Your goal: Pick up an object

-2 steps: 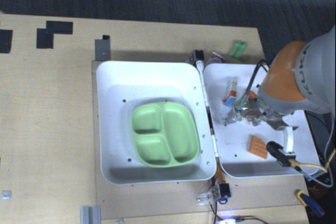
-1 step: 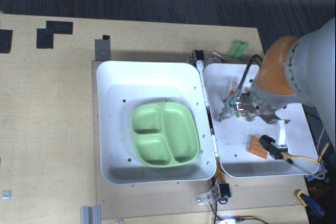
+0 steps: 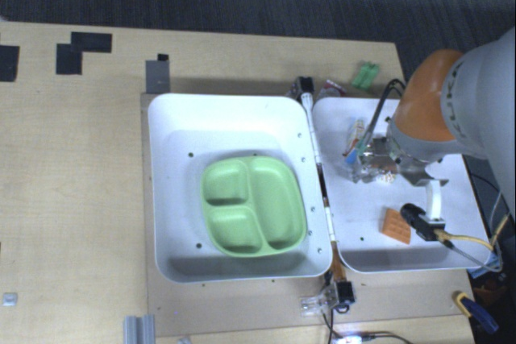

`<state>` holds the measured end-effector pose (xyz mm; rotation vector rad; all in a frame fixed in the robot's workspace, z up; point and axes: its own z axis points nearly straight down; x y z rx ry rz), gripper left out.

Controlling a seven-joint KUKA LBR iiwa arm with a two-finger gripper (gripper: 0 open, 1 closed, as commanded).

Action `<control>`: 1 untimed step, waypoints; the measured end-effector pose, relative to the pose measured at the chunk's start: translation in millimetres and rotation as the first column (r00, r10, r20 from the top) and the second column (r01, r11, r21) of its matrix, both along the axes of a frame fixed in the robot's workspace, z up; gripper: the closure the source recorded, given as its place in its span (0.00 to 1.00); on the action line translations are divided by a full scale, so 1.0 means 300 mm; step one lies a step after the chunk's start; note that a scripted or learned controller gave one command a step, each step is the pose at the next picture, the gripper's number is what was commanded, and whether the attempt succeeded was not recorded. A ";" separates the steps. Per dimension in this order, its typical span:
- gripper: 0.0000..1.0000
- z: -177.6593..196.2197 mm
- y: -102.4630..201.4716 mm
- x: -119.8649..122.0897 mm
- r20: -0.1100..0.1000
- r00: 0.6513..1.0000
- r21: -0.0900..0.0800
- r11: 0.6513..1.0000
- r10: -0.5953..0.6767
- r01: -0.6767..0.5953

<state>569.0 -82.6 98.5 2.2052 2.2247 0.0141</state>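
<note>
My gripper (image 3: 360, 159) reaches down into the right bin (image 3: 359, 242), near that bin's left middle, with the grey arm and its orange band above it to the right. A small flat orange piece (image 3: 395, 226) lies on the right bin's floor, below and to the right of the gripper and apart from it. In the left bin (image 3: 173, 141) a light green divided plate (image 3: 252, 204) with three compartments rests flat on the floor.
A small green object (image 3: 364, 76) lies on the bench just behind the right bin. Black marker patches sit on the bench at far left. Clips and cables cluster at the front seam between the bins.
</note>
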 end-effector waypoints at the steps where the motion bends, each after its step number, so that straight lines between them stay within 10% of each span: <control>1: 0.00 0.000 0.000 0.000 0.000 1.000 0.000 1.000 0.000 0.000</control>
